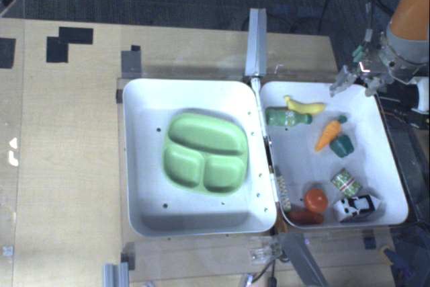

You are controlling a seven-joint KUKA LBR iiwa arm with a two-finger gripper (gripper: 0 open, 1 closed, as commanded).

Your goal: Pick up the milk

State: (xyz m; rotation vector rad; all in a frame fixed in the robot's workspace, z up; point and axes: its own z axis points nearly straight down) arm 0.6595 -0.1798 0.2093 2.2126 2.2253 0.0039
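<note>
The milk [355, 207] is a small white carton with black cow patches. It lies on its side in the front right corner of the right bin [386, 144]. My gripper [355, 84] hangs over the back right edge of that bin, far behind the milk. Its two fingers stand apart, open, with nothing between them. The arm with its orange band [411, 7] comes in from the upper right.
The right bin also holds a banana [304, 105], a green bottle [287, 117], a carrot [327, 134], a dark green piece [342, 145], a green-and-white carton [345, 181] just behind the milk, and a red fruit [315, 199]. A green divided tray [205, 152] sits in the left bin.
</note>
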